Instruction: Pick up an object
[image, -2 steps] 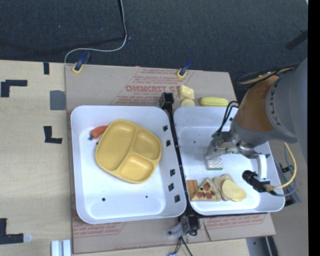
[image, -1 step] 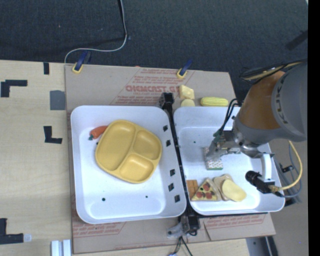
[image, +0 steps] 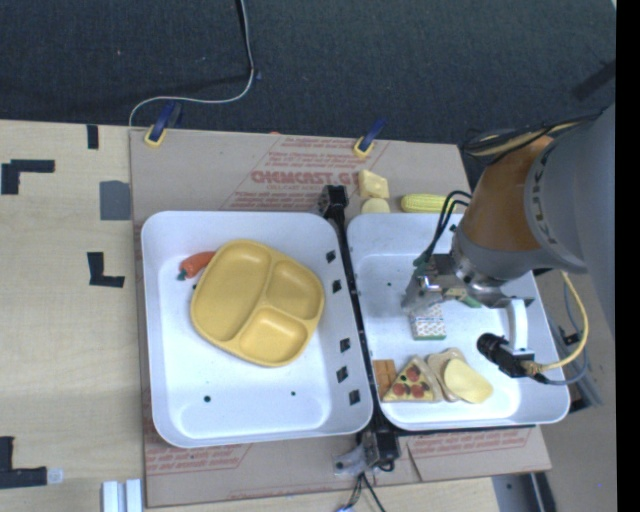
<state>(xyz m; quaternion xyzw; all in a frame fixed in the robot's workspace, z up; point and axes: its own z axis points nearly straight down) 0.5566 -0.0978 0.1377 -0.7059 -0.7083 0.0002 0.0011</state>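
My gripper (image: 428, 288) hangs over the middle of the right bin (image: 380, 250), reaching in from the right under the grey arm with its orange band. Directly below it in the view lies a small white box with green speckles (image: 428, 323), touching or nearly touching the gripper's tip. Along the front of the same bin sit a toy pizza slice (image: 409, 383), a brown cracker (image: 385, 374) and a pale yellow rounded piece (image: 466, 381).
The left bin (image: 170, 390) holds a yellow divided plate (image: 258, 301) with an orange carrot (image: 196, 263) at its upper left. Behind the right bin, on the cardboard, lie a cheese wedge (image: 373, 184), a pale round piece (image: 375, 207) and a corn cob (image: 424, 203).
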